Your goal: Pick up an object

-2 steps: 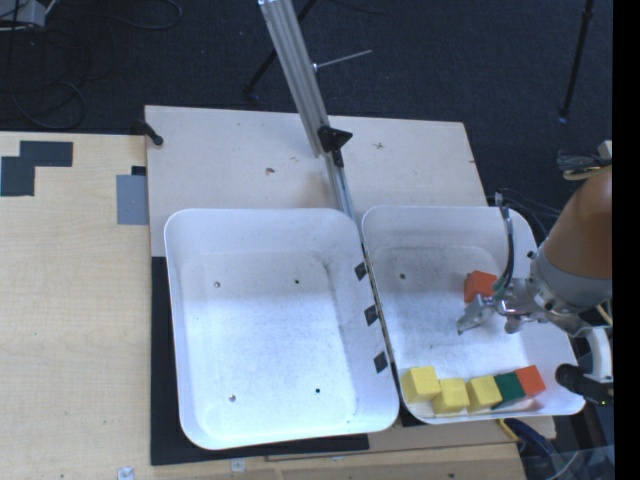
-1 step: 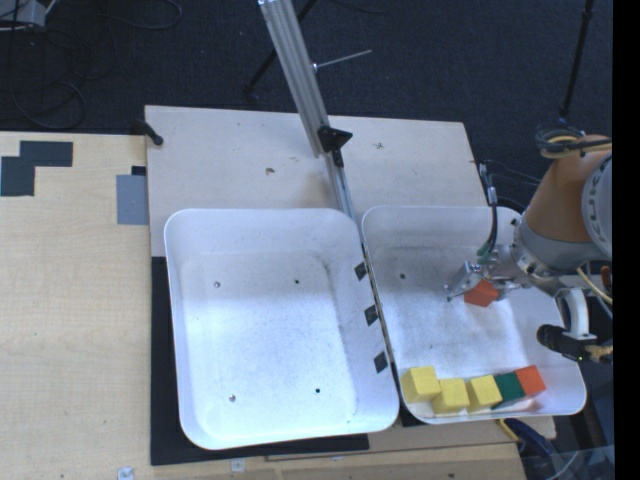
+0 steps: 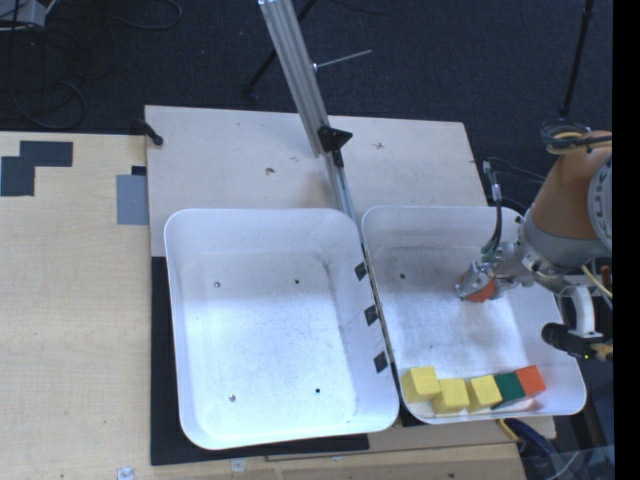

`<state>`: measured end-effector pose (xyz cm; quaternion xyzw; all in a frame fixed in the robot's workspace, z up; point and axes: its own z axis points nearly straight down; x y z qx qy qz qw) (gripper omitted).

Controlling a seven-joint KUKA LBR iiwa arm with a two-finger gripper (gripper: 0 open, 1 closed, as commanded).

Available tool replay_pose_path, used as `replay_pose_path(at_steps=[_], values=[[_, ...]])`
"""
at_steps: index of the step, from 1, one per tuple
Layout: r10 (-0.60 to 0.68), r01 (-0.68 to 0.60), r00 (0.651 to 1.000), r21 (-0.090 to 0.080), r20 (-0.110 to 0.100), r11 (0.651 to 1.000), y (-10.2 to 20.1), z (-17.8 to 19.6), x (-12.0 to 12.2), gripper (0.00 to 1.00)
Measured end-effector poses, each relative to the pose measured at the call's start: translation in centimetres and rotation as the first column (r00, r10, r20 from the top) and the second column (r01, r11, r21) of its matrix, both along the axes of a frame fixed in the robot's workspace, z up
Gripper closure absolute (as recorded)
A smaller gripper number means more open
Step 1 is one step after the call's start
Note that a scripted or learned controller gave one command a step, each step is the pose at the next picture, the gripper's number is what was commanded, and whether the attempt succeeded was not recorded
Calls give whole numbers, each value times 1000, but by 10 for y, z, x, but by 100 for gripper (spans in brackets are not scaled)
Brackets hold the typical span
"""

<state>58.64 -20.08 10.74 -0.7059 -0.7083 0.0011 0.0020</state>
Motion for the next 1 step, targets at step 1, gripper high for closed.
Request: replay_pose_path(at_steps=[1], values=[[-1, 2, 1000, -8, 18, 1000, 62, -11, -4, 100]])
